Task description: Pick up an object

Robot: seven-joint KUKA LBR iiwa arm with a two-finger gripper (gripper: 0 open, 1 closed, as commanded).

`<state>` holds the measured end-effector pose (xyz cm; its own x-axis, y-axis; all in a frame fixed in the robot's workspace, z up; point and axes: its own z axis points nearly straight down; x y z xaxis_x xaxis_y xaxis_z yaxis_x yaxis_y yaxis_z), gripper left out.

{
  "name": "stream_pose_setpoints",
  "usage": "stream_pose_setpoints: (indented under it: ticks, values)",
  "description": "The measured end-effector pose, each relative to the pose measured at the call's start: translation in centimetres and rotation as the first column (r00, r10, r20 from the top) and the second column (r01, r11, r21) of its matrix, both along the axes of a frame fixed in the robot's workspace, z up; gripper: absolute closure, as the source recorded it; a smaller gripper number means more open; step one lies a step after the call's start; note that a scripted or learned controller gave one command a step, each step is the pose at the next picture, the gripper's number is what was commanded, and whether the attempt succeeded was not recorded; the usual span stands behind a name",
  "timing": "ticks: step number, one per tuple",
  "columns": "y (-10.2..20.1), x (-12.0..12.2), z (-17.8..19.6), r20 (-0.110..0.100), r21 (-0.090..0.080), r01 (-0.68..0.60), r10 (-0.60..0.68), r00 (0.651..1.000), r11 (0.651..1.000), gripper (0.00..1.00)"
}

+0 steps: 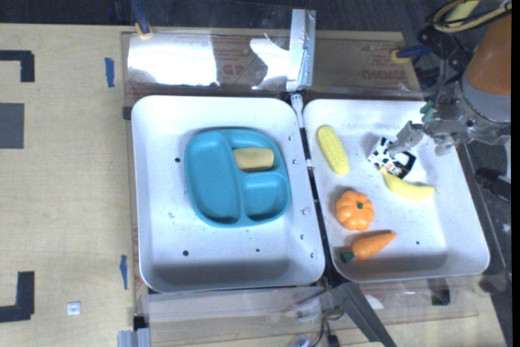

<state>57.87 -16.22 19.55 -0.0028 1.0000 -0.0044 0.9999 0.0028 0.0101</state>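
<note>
**Tool low over right bin, above the black-and-white item**

The surface point(57, 175) carries two shallow white bins side by side. The left bin point(154, 199) holds a blue divided plate point(219, 191), and a pale yellow block point(254, 159) lies in the plate's upper right compartment.

The right bin point(455, 232) holds five items. An ear of corn point(332, 149) lies near the bin's left wall, running lengthwise away from the viewer. Below it sits a small orange pumpkin point(355, 210), and below that a carrot point(370, 245), tip pointing right, near the front wall. A banana point(408, 188) lies right of centre. A small black-and-white item point(393, 162), possibly a toy cow, rests just above the banana and appears to touch it.

The arm enters from the right, its orange band point(491, 65) visible above the wrist. The tool point(406, 140) sits directly over the upper edge of the black-and-white item. Whether its fingers are spread or pressed together cannot be told from this angle, nor whether they contact the item. All five items in the right bin appear to lie on the bin floor.
</note>
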Motion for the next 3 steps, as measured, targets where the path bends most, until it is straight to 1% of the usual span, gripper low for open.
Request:
stream_pose_setpoints:
  ticks: [1, 2, 3]
  values:
    - [-0.7, -1.2, -8.0, 0.013, -0.011, -0.204, 0.204, 0.979, 0.979, 0.00]
    - [-3.0, 4.3, -8.9, 0.030, -0.007, 0.024, -0.023, 0.999, 1.000, 0.00]
    - [-2.7, -2.8, -10.9, -0.006, 0.002, -0.135, 0.135, 0.991, 0.991, 0.00]
